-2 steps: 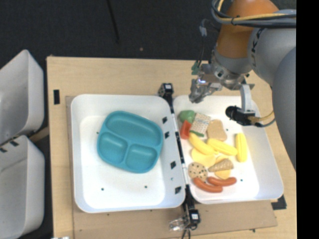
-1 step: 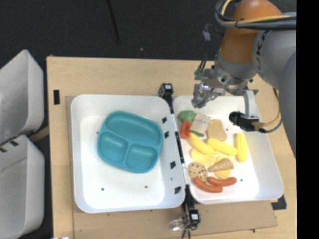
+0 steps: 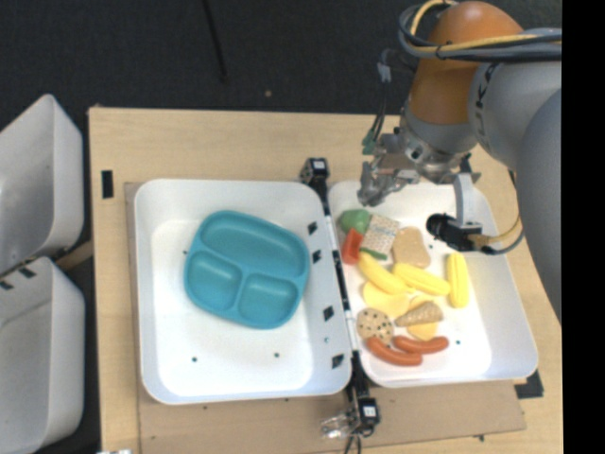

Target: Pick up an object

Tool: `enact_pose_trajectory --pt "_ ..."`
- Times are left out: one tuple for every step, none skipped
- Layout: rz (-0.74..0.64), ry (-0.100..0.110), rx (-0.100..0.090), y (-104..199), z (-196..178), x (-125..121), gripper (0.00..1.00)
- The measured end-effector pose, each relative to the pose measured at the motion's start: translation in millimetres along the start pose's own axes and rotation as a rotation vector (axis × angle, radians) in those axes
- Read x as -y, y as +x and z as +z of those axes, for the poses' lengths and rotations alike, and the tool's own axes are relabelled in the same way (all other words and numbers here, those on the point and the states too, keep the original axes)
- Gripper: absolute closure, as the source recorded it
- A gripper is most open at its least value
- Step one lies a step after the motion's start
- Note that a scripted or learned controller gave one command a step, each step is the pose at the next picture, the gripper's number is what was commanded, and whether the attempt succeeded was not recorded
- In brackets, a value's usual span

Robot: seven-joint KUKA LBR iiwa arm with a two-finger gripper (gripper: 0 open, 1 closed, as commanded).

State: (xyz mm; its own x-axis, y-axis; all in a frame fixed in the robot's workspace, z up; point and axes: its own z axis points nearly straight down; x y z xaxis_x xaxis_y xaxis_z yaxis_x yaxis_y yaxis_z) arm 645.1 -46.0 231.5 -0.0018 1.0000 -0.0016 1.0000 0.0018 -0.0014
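Note:
The right bin (image 3: 501,339) holds a pile of toy food: a green piece (image 3: 355,219), a red piece (image 3: 352,246), a checked cracker (image 3: 381,235), a tan bread slice (image 3: 410,247), yellow bananas (image 3: 421,279), a corn cob (image 3: 458,280), a chocolate-chip cookie (image 3: 374,325) and red sausages (image 3: 406,348). My gripper (image 3: 371,189) hangs over the bin's far left corner, just beyond the green piece and slightly above it. Nothing is visibly held.
The left bin (image 3: 161,348) holds a teal divided plate (image 3: 248,269). A ridge with black clips (image 3: 333,282) separates the two bins. A black cable connector (image 3: 449,230) hangs off the arm over the right bin's back. White padded blocks (image 3: 33,187) stand at the far left.

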Motion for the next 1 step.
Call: enact_pose_trajectory --pt "0.001 0.001 -0.001 -1.5 -7.6 6.9 1.0"
